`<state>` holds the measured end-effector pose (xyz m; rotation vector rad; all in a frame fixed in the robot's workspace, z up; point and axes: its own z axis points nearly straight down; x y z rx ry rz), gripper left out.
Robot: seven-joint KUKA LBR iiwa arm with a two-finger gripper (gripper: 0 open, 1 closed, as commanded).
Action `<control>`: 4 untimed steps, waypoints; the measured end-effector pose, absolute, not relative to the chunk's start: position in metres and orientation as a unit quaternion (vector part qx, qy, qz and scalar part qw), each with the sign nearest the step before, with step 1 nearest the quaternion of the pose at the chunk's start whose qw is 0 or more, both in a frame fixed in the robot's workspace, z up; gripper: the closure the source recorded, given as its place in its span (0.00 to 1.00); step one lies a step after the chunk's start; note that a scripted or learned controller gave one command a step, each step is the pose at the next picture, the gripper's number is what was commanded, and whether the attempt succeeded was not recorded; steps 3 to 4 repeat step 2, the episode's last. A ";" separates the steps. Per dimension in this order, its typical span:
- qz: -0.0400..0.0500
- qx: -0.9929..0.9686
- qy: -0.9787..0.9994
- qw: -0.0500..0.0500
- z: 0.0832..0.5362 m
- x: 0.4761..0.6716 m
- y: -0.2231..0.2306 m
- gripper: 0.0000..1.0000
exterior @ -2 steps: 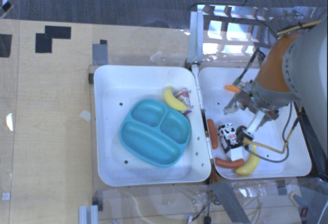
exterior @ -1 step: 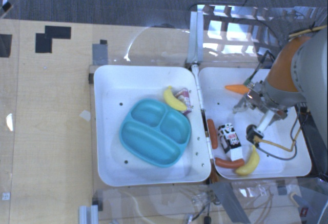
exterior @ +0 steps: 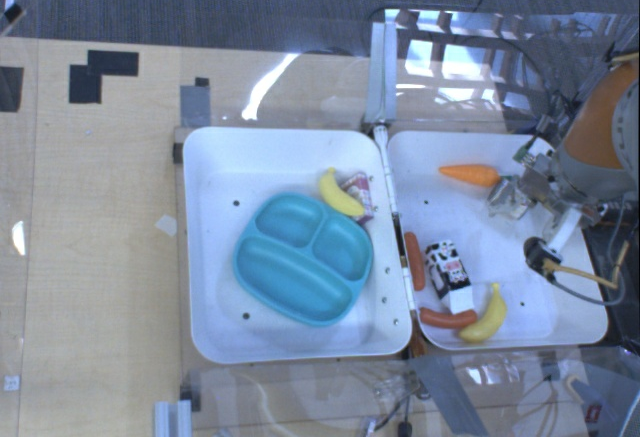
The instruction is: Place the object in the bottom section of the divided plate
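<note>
A blue divided plate (exterior: 300, 260) lies in the left bin (exterior: 215, 225), with its long bottom section toward the front. A yellow banana (exterior: 340, 193) rests at the plate's upper right rim, beside a small pink and white packet (exterior: 362, 191). My gripper (exterior: 506, 199) hangs over the right bin (exterior: 520, 265), just right of and below the orange carrot (exterior: 468, 174). Nothing shows in its grasp.
The right bin also holds a red sausage (exterior: 414, 260) by the divider, a black and white carton (exterior: 450, 277), a second sausage (exterior: 447, 318) and a second banana (exterior: 486, 317) at the front. A cable loop (exterior: 548, 260) hangs under the wrist.
</note>
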<state>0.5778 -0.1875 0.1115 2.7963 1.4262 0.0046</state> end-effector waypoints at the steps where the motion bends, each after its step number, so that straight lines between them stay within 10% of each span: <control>1: -0.010 0.949 0.316 -0.009 0.089 0.642 -0.173 0.00; 2: -0.019 0.978 0.206 -0.024 0.087 0.657 -0.187 0.00; 4: -0.019 0.978 0.206 -0.024 0.087 0.657 -0.187 0.00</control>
